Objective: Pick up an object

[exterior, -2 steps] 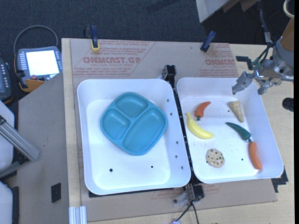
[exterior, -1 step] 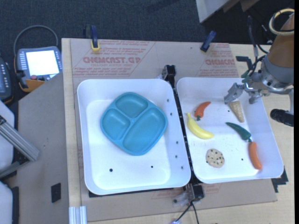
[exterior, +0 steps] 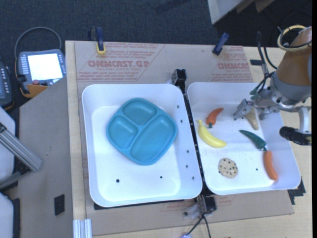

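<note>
My gripper (exterior: 253, 109) hangs low over the back of the right bin (exterior: 292, 180), its fingers spread apart. A tan wedge-shaped piece (exterior: 253, 120) lies just under it, between the fingertips, and I cannot tell whether they touch it. To the left are a small red pepper (exterior: 214, 116) and a yellow banana (exterior: 211, 136). In front of the gripper lie a dark green pepper (exterior: 253, 139), an orange carrot (exterior: 270, 165) and a speckled cookie (exterior: 228, 167).
The left bin (exterior: 94, 182) holds a blue divided plate (exterior: 142, 131). A black rail (exterior: 190, 133) separates the two bins. The arm's grey and orange body (exterior: 294, 68) reaches in over the right bin's far right corner. A tablet (exterior: 43, 67) sits off the bench at the left.
</note>
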Controlling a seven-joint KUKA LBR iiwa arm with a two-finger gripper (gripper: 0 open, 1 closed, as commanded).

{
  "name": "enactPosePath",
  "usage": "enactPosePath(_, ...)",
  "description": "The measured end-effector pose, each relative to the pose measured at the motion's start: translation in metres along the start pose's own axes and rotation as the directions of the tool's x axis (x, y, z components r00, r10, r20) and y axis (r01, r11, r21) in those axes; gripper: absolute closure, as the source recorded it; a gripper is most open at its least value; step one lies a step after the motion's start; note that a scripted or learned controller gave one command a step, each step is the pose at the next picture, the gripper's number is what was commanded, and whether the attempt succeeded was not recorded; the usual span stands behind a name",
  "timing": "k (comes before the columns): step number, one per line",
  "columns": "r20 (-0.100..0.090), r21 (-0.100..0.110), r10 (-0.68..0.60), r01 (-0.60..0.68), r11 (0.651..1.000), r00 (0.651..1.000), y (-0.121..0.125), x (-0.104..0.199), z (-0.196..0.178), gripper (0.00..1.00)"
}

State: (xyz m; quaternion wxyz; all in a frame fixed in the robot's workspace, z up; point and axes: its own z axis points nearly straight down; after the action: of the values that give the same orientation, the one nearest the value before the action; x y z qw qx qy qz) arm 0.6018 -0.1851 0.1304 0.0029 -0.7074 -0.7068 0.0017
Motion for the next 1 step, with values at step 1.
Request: enactPosePath(1, 0.000, 0.000, -0.001, 0.001, 1.000, 1.000, -0.0006, 0.0007, 0.0488, 0.00)
